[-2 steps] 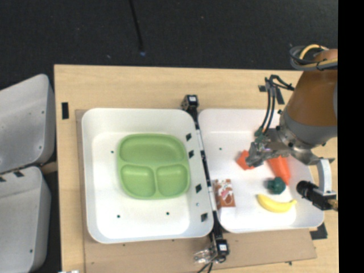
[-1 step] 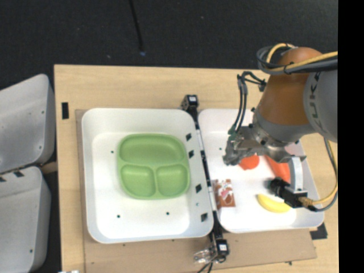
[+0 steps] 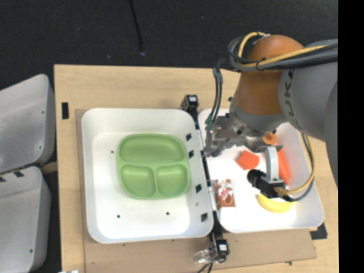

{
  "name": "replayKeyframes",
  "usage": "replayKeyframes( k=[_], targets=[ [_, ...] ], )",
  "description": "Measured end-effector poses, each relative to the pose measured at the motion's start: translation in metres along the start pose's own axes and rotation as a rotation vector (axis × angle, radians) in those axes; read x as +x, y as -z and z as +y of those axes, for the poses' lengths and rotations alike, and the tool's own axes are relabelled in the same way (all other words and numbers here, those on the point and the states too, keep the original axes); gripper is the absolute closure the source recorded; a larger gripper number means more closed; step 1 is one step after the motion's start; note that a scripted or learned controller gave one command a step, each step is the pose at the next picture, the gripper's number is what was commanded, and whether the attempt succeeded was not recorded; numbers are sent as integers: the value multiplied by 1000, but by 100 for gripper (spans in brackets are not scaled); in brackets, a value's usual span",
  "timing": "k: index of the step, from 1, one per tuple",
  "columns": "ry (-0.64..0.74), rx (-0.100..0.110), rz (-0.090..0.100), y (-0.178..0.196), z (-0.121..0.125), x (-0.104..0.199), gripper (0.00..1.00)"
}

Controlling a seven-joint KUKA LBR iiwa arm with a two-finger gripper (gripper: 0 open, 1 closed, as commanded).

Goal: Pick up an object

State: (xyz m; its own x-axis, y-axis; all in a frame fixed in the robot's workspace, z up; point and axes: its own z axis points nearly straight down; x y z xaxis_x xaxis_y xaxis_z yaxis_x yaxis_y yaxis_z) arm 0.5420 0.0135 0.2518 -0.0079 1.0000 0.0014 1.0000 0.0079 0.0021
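Note:
My gripper (image 3: 218, 140) hangs low over the left side of the right bin (image 3: 301, 218), close to the wall between the two bins. An orange block (image 3: 247, 160) lies just to its right on the bin floor. Further right is a long orange-red piece (image 3: 283, 167), partly hidden by the wrist. A yellow banana-shaped thing (image 3: 274, 205) lies near the bin's front. A small packet with a red and white print (image 3: 226, 193) lies in front of the gripper, by the bin's left wall. I see nothing between the gripper's tips.
The left bin (image 3: 102, 220) holds a green divided plate (image 3: 153, 165) at its middle. The arm's orange band and grey body cover the back of the right bin. Pale chair-like shapes (image 3: 23, 129) stand left of the wooden bench.

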Motion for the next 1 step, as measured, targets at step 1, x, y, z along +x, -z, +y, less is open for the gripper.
replayKeyframes(
  k=[1],
  targets=[
    [0,0,0,6,21,48,100]
  ],
)
